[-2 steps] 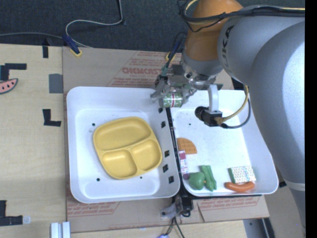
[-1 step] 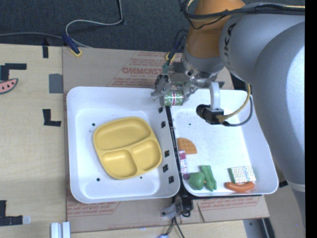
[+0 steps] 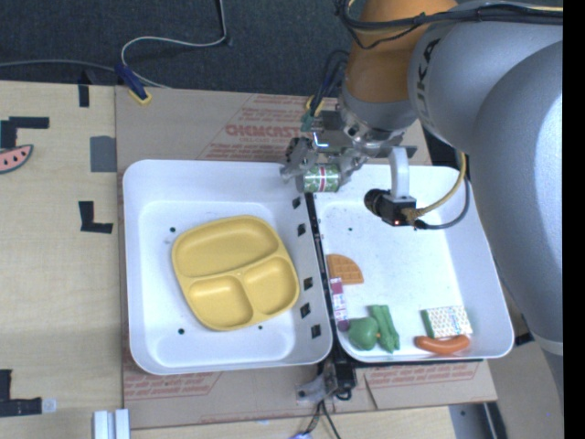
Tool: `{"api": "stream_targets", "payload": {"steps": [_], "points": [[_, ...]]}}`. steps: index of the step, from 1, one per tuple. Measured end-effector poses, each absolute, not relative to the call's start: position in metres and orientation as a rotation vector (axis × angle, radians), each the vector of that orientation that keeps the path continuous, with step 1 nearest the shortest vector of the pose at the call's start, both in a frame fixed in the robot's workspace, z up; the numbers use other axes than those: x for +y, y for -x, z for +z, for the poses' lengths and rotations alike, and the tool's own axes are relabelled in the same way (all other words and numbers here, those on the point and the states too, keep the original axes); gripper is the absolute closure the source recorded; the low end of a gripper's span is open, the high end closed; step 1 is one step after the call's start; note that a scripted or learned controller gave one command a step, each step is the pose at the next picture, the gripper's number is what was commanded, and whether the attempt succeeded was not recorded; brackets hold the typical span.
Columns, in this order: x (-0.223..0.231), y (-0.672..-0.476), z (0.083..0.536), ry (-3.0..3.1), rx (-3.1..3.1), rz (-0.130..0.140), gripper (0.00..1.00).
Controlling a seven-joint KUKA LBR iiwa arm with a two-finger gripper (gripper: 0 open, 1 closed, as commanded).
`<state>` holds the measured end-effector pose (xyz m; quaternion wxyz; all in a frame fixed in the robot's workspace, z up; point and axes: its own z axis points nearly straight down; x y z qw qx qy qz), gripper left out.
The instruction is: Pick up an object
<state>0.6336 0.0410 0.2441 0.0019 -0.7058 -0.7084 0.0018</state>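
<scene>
Camera view shows a small green can [image 3: 322, 180] with a silvery end, lying on its side at the far end of the wall shared by the left bin [image 3: 146, 245] and the right bin [image 3: 475, 273]. I have my fingers [image 3: 320, 170] closed around that can, one on each side of it, so it sits held between them just above the bins' rims.

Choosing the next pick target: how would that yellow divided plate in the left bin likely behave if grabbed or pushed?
The yellow divided plate looks like rigid moulded plastic, so probably stiff and light. Its glossy surface may be slippery. Lying flat in the left bin, it would likely slide rather than tip.
</scene>
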Motion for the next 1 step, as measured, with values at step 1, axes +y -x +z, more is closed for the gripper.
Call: {"api": "stream_targets", "payload": {"steps": [1], "points": [[0.0203, -0.5861, 0.2127, 2.22, -2.221, 0.004, 1.0]]}}
